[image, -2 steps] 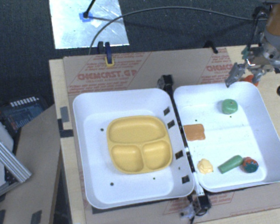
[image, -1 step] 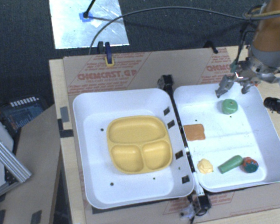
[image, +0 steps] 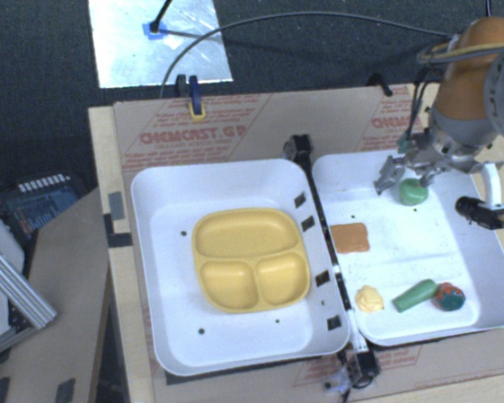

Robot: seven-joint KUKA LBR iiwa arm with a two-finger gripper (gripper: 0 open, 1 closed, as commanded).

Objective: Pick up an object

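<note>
A small round green object, pale and smooth like a little ball or lime, sits in the right bin toward its far side, directly under the gripper. The grey fingers come down at or just above its top; whether they are spread or closed on it cannot be told from this slant, and nothing shows the green object lifted.

Counting outward from that green object, the right bin holds five loose things in all. Nearer the camera and toward the divider lies one flat brown square. Farther toward the near rim lie one pale yellow lump, one green cylinder lying on its side at a tilt, and one red, blue and orange ball touching the cylinder's end.

Across the divider from the green object, the left bin holds one yellow tray with three compartments, one wide and two smaller.

Above the green object rises the one arm, grey with its orange band. Both bins rest on one brown board.
</note>
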